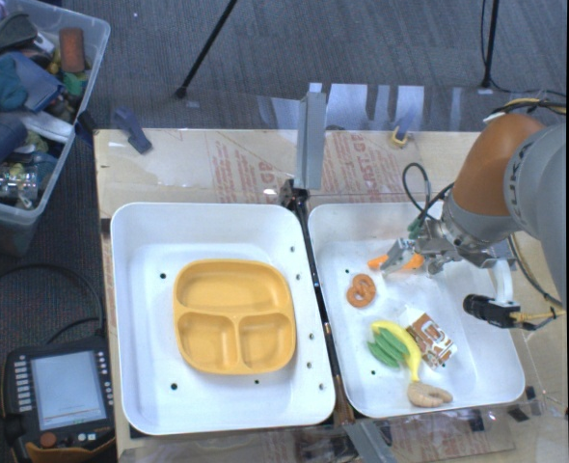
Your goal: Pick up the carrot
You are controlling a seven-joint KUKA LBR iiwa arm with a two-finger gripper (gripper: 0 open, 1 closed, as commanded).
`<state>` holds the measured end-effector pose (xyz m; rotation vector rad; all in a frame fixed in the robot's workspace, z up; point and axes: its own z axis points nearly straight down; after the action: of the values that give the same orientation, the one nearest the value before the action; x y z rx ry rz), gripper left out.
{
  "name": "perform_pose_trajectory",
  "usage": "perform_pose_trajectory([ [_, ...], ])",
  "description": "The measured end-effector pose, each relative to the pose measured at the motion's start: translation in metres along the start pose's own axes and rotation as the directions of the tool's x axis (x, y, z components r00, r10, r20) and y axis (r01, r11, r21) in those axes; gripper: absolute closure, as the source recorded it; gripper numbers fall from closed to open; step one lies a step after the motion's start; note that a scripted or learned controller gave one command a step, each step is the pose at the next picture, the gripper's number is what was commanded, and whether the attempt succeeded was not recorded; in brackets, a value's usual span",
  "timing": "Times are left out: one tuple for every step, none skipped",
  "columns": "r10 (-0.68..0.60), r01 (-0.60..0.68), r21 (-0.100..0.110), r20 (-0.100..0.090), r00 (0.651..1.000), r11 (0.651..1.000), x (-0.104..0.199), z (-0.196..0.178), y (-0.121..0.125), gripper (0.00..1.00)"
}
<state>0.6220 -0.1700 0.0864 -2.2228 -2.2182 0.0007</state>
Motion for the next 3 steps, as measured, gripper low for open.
perform_pose_trajectory([
  [-0.392,0.392,-0.001,0.000,0.920,0.920,-0.004,0.000,0.023,0.00],
  [-0.393,0.393,-0.002,0.000,0.920,0.920,-0.003,-0.009,0.024,1.00],
  [0.009,-0.009,0.004,-0.001,1.000,1.000,0.064,0.001,0.022,1.00],
])
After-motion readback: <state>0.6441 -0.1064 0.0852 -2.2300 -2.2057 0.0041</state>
